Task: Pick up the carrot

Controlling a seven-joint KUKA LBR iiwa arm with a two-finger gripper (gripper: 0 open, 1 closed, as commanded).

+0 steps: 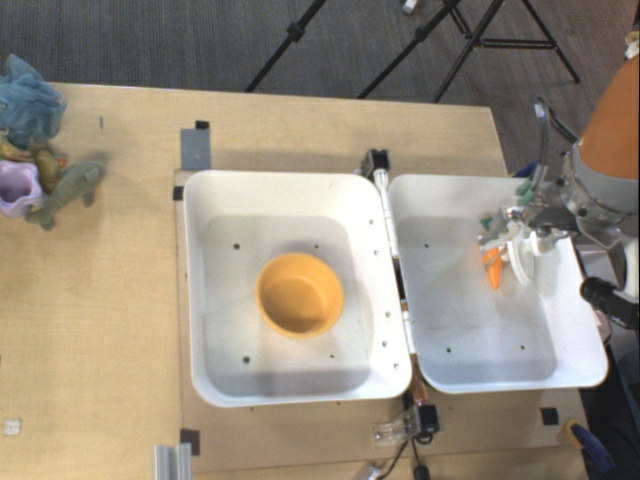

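Note:
The carrot (pixel 493 267) is a small orange piece with a bit of green at its top, in the upper right part of the right bin (pixel 470 343). My gripper (pixel 512 251) hangs right at the carrot, its pale end just to the carrot's right and partly over it. The grey arm with its orange band comes in from the right edge. Whether the carrot is lying on the bin floor or is lifted off it cannot be made out.
An orange bowl (pixel 300 294) sits in the middle of the left bin (pixel 205 268). At the bench's far left lie a blue cloth (pixel 28 103), a purple cup (pixel 17 188) and a grey-green toy (pixel 66 188). Tripod legs stand beyond the bench.

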